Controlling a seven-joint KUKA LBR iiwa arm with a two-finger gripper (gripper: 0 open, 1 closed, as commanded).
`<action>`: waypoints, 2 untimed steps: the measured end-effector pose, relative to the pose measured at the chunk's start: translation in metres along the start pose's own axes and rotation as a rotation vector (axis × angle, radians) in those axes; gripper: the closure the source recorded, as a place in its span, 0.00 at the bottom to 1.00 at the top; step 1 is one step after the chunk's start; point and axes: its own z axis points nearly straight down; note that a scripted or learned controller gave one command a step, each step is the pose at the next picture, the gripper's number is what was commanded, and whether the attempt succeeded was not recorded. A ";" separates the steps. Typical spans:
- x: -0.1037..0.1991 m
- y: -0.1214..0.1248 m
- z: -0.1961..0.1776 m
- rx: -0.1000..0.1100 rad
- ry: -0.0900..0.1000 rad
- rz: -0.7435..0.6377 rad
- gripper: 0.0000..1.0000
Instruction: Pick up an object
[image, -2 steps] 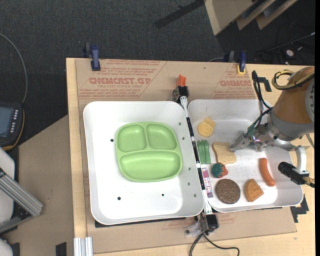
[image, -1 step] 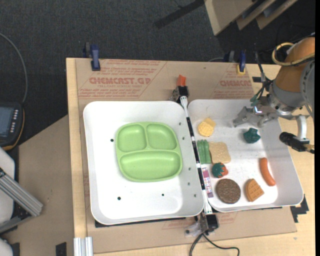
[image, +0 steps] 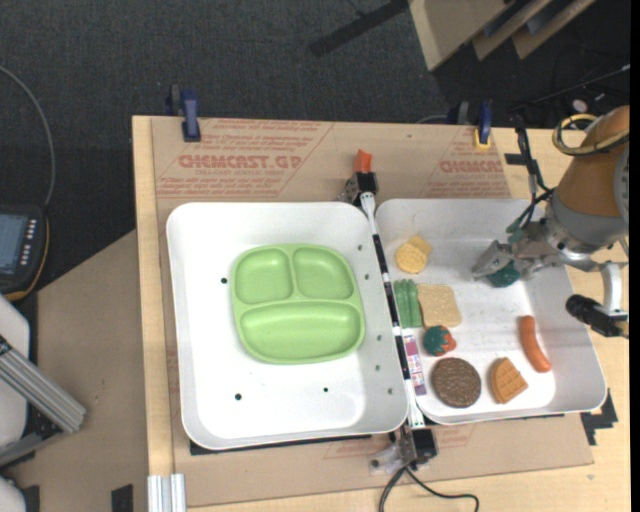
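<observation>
Two shallow white plastic bins sit side by side on a brown cardboard-covered bench.

The left bin holds one thing: a light green plastic plate divided into three compartments, two small ones at the far side and one long one at the near side. It lies flat near the middle of the bin. A few small dark specks dot the bin floor around it.

The right bin holds a scatter of toy food. A pale yellow round piece lies near the far left corner. Below it, a green ridged stick-shaped piece lies along the left wall, just beside a tan square cracker-like slab. A small red and green piece lies just below the slab. Near the front wall lie a dark brown round patty and, to its right, an orange waffle-textured wedge. An orange-red sausage-shaped piece lies tilted towards the right wall, apart from the others.

The grey arm reaches in from the right, and its two-finger gripper is down at the far part of the right bin. A small dark teal object sits at the fingertips; whether the fingers are clamped on it cannot be told from this angle.
</observation>
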 end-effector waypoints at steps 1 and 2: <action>-0.001 0.002 -0.010 -0.005 -0.004 -0.001 1.00; 0.052 0.046 0.001 -0.008 -0.004 -0.005 1.00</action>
